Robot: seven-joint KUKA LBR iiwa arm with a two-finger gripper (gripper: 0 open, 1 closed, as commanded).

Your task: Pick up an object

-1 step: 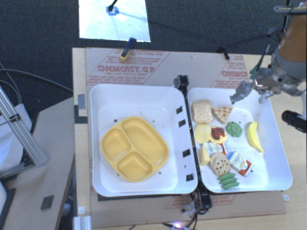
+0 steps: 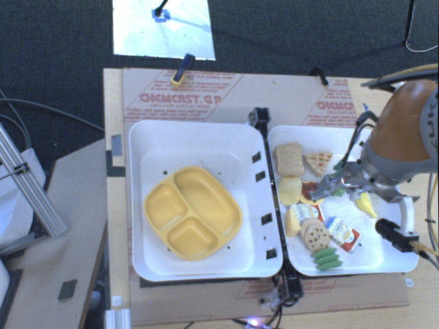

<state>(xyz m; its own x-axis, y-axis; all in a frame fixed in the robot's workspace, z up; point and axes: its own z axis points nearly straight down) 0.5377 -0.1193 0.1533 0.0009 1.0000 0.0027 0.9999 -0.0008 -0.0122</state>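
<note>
Tabletop (image 2: 206, 91): two white bins, yellow tray (image 2: 192, 212) left, toy foods right. Gripper (image 2: 328, 186) low over foods, state indiscernible. Pickup not yet evident; lift remains.

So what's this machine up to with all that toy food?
A robot arm is reaching in from the right to pick something out of the right bin. That bin holds toy food: bread, a pizza slice, a cookie, green pea pods, a banana. Its pincer is low over the pile beside the pizza slice. Whether it has gripped anything is unclear. The left bin holds a yellow tray.
</note>
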